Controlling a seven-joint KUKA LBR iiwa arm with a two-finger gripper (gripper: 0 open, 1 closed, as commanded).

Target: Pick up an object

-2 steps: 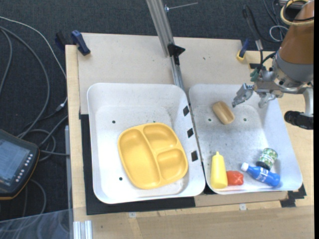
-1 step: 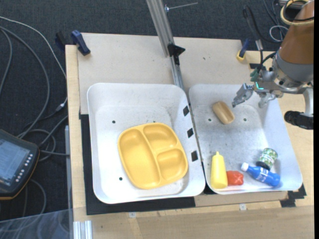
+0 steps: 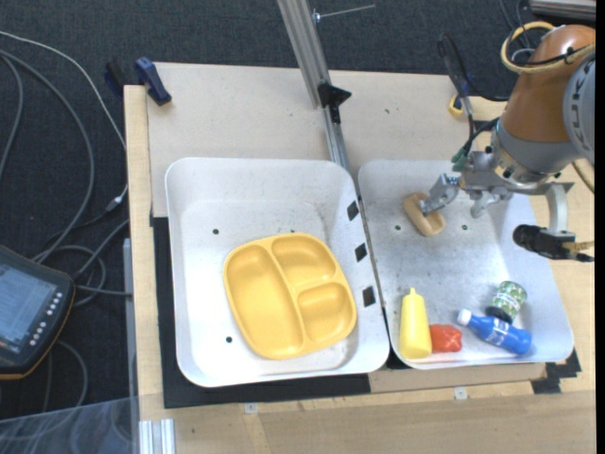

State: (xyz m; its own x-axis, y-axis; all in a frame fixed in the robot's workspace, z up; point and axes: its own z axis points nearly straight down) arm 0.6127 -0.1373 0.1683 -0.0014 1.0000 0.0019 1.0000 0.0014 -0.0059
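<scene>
One tan wooden block (image 3: 424, 215) lies in the right bin (image 3: 444, 272) just left of the gripper (image 3: 460, 197), long axis slanting toward the bin's near-right corner, jaws spread and empty.

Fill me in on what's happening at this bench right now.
The arm reaches in from the right, its end effector low over the right bin, beside a tan wooden piece. Nothing is seen between its fingers. A yellow bottle, red item, blue bottle and green can lie near the front. The left bin holds a yellow divided plate.
</scene>
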